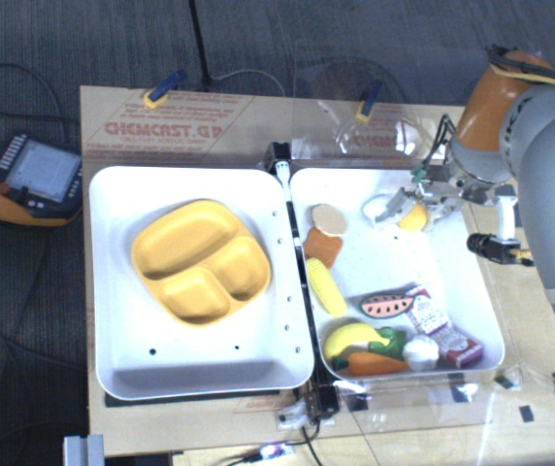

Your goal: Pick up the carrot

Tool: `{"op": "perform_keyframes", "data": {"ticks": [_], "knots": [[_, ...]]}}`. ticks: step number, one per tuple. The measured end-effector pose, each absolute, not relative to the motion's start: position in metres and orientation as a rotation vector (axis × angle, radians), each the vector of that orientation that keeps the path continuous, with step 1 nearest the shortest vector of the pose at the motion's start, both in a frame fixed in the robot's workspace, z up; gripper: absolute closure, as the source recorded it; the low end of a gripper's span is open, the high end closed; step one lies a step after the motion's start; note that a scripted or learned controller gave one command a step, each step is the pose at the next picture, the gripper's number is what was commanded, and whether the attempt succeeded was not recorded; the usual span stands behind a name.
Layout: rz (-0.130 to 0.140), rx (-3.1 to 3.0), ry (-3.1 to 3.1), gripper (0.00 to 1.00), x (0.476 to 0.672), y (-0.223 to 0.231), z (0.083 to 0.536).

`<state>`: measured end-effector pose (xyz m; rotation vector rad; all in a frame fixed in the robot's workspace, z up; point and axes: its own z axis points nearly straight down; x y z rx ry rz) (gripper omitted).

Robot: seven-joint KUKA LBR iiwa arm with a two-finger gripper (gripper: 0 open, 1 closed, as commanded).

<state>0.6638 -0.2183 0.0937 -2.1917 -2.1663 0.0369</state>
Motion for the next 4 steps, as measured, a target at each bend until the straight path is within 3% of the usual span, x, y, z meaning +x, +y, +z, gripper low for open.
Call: {"op": "perform_keyframes", "data": {"ticks": [4], "knots": [[0.035,-2.195,-2.163,0.0,0.6641,-0.2187,0.0934]]}}
